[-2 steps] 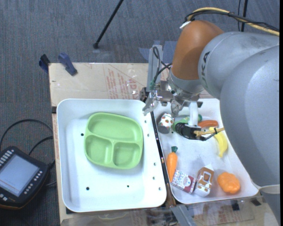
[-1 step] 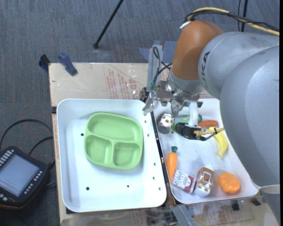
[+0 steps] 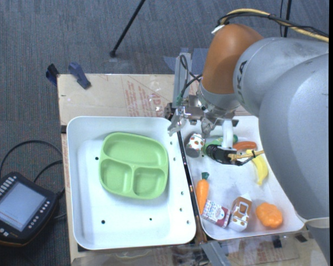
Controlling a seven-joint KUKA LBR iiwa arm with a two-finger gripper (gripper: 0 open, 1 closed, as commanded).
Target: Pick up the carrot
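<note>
Carrot (image 3: 202,190) in the camera view: it lies in the right bin (image 3: 277,195), close against that bin's left wall. Its green top points toward the far end and its tip toward a small red-and-white carton (image 3: 213,212).

The gripper (image 3: 188,127) hangs over the wall between the two bins at their far end, well apart from the carrot. Its fingers look spread, with nothing between them.

Risks for you to flag:
- The wall is the main one. With the carrot this close to it, one finger could come down on the rim or the wall, and the close would then miss or just nudge the carrot.
- A spotted ball (image 3: 195,143) sits between the gripper and the carrot, so a low approach could knock it onto the carrot.
- The carton is just beside the tip. A grasp placed too low could catch it or take it instead.
- The carrot tapers, so a pinch near the tip will likely slip. Judge the thick end safer.

The green plate (image 3: 135,165) in the left bin (image 3: 80,148) is out of the way.
</note>
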